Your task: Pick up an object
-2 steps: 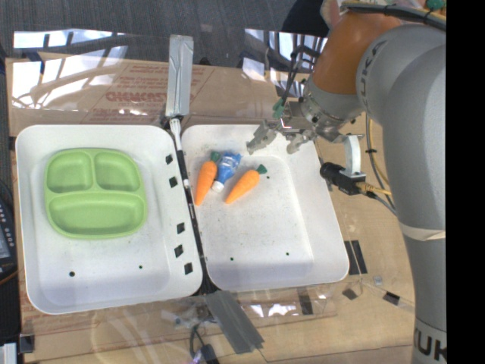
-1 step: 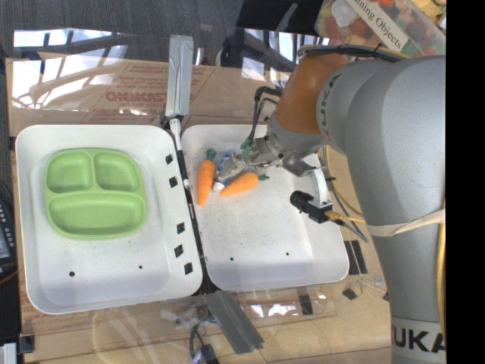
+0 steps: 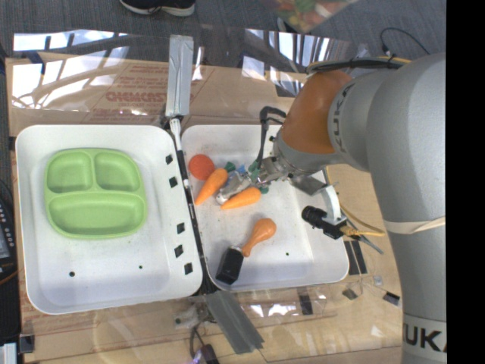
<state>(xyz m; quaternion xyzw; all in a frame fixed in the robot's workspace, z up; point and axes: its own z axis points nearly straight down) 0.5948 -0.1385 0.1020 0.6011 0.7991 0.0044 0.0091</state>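
Observation:
In the right bin (image 3: 303,268) lie a round orange-red ball (image 3: 201,165), a carrot (image 3: 211,186) slanting below it, and a second carrot (image 3: 244,199) lying nearly level. Nearer the front rests an orange club-shaped toy (image 3: 258,234), with a black block (image 3: 229,265) at the front left corner. My gripper (image 3: 244,177) reaches down from the right and hangs low over the two carrots, right at the upper edge of the second one. Its tip is partly hidden by the wrist.
The left bin (image 3: 45,279) holds a green divided plate (image 3: 95,192). A ridge with black clips (image 3: 182,203) separates the bins. The big grey arm (image 3: 379,127) covers the right bin's right side. Tape and cardboard lie behind the bins.

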